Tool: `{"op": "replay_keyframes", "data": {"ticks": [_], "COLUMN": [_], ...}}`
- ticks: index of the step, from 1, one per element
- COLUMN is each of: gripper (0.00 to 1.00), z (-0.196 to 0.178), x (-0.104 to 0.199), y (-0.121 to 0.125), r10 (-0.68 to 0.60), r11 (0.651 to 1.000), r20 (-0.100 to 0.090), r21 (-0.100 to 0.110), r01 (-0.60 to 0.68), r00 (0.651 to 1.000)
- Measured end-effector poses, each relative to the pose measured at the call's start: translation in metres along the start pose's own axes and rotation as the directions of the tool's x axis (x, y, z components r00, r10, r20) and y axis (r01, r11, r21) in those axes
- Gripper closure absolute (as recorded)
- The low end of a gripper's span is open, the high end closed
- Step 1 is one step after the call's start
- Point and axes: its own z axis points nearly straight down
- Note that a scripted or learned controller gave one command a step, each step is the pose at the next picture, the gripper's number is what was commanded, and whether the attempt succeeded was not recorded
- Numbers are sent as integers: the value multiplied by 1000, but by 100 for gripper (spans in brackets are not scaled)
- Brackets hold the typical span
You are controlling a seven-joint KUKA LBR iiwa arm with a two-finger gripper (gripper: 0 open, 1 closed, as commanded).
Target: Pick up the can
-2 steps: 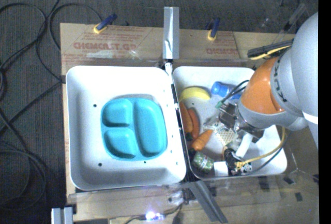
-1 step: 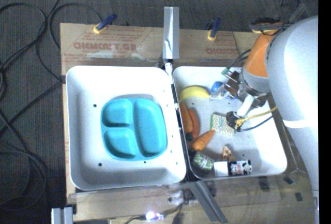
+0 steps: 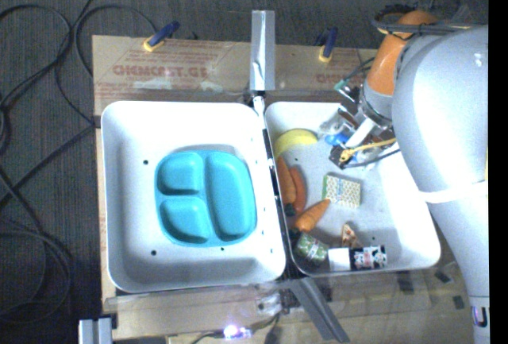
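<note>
Camera view: dim, perhaps carpeted floor [image 3: 95, 9] around cardboard-topped bench [image 3: 182, 72].

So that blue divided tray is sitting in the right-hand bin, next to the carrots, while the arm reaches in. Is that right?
Not quite. The camera view shows the blue divided tray in the left bin; the carrots lie in the right bin, where the gripper reaches in.

1. The divided tray [image 3: 208, 196] lies in the left bin [image 3: 127, 128]
2. The right bin [image 3: 413, 243] holds the can [image 3: 310, 248] at its near left corner, the carrots [image 3: 302, 199] behind it
</note>
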Motion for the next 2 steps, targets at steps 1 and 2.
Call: {"op": "replay_keyframes", "data": {"ticks": [1, 2], "gripper": [0, 0], "z": [13, -60], "x": [-55, -49], "y": [-62, 42], "r10": [78, 129], "r11": [997, 992], "r20": [-7, 0], "r21": [-5, -1], "r01": [-78, -129], "r00": [997, 992]}}
